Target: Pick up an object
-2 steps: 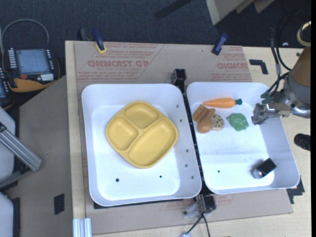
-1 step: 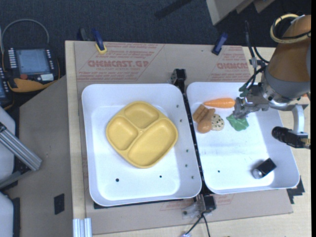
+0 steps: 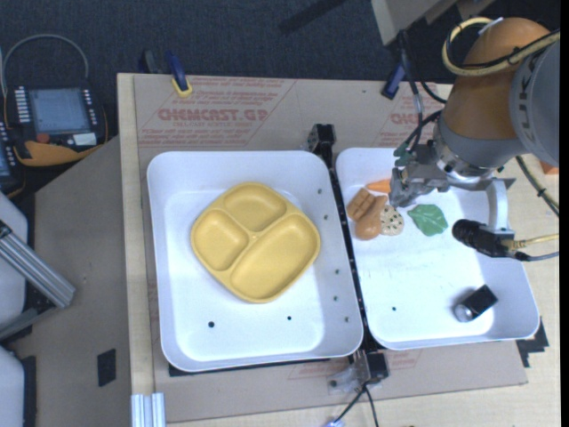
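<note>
item: right bin (image 3: 444,327), shallow, white, on the bench. contents cluster toward its far left corner: a brown bread-like roll (image 3: 363,215), a speckled cookie-like piece (image 3: 391,223), an orange carrot-like piece (image 3: 378,186) and a green leaf-shaped piece (image 3: 429,219). a small dark block (image 3: 475,302) lies well apart, near the front right corner. the grouping looks loose, as if the pieces were dropped in, not arranged.

item: left bin (image 3: 169,238), just beside the right one. holds a yellow divided plate (image 3: 256,240) with three compartments, lying flat and turned at a slant to the bin walls.

item: gripper (image 3: 402,194), hanging below the grey arm with its orange band, lowered over the cluster. it sits above the speckled piece, between the orange piece and the green one. whether the fingers are spread or closed cannot be told at this angle, and nothing is seen between them. the wrist points roughly straight down, which suits a top-down grasp on small flat pieces.

likely target, as a judgement: the speckled piece or the roll, both nearest the gripper. the roll is the one elongated candidate; its long axis runs from far to near along the bin's left wall, tilted slightly. the orange piece lies crosswise, its long axis left to right, narrow end hard to make out.

status: pick not yet shown complete.
</note>
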Motion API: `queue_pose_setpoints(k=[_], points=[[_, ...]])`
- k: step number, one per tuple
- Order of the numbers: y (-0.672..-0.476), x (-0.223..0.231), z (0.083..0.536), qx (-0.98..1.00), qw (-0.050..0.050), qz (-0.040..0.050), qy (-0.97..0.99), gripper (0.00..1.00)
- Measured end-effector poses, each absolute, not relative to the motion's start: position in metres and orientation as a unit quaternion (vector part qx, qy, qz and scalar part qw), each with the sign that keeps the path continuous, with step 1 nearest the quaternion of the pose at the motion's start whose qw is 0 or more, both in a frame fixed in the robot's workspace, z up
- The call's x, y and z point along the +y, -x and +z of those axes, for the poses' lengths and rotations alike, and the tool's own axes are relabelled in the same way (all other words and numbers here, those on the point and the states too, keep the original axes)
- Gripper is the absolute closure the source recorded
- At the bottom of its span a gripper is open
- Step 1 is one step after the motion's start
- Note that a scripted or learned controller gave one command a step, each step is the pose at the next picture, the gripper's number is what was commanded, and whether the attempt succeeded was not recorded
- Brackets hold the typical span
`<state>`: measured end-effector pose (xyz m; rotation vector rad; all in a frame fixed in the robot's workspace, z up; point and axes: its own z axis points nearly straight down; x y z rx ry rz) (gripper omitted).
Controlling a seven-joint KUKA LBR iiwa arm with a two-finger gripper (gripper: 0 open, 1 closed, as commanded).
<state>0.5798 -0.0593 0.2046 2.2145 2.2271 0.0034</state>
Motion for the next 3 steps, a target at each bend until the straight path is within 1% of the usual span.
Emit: queue_pose_setpoints(k=[1,2,3], points=[[-0.599,-0.002,0.217,0.710,0.001,0.0021,-0.704,1.00],[-0.629,0.046,0.229,0.709,0.001,0.0024,-0.705,1.00],[-0.645,0.087,0.229,0.709,0.001,0.0016,-0.705,1.00]])
